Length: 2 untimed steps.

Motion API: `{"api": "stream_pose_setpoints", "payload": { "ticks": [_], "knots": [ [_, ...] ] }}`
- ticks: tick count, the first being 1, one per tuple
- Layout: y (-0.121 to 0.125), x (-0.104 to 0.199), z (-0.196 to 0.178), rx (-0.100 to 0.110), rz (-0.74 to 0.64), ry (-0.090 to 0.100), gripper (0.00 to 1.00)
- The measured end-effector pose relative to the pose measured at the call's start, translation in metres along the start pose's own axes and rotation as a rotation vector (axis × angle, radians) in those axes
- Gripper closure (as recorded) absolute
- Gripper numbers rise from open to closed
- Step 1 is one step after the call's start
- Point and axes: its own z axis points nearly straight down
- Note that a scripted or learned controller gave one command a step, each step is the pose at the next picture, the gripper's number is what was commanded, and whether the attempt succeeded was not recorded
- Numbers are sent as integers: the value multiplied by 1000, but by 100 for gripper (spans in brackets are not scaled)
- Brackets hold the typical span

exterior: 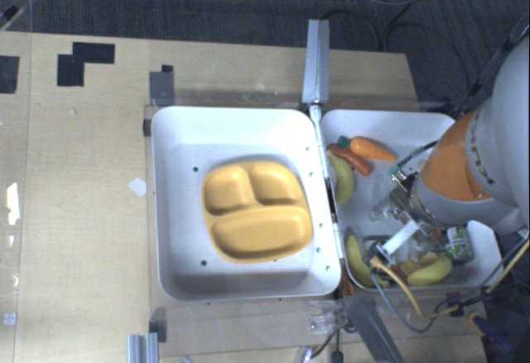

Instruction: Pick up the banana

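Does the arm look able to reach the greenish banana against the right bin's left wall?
Probably yes. The banana lies uncovered, and the arm hangs over that bin. A red pepper lies at its top end, and the wall is close.

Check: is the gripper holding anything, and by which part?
Cannot tell. The gripper is down in the right bin near a banana, but no grasp is visible from this angle.

A bulky grey arm point(512, 117) wears 1 orange band point(450, 166) above its wrist.
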Motion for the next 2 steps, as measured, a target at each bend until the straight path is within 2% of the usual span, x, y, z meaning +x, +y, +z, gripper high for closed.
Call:
{"api": "stream_pose_setpoints", "payload": {
  "ticks": [1, 2],
  "knots": [
    [2, -2, 0, -3, -194, -3, 0],
    [-48, 32, -95, 11, -255, -11, 0]
  ]
}}
